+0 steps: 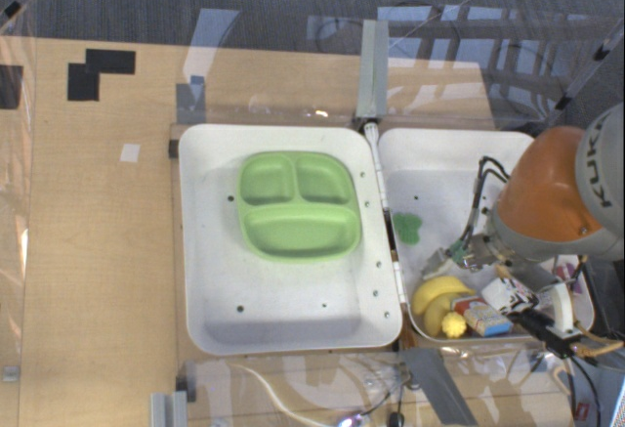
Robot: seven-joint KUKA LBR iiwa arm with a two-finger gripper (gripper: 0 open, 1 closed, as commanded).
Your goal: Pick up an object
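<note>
arm low over the right bin, reaching in from the right, orange band bulking over the bin's far side. gripper sits down among the clutter, just above the banana, and the arm's own body and cables crowd it so much that i cannot tell whether the jaws are wide, narrow or closed on anything. banana lies at the bin's near edge, a small yellow piece just beside it, a red and blue box touching that pile. green scrap lies apart, near the divider. left bin carries a green tray, three compartments, flat on the floor. progress call: approach looks done, the grasp itself unconfirmed, nothing visibly lifted. every object appears to rest on the bin floor. left to do, by my read: close on one item and raise it clear of the wall.
</note>
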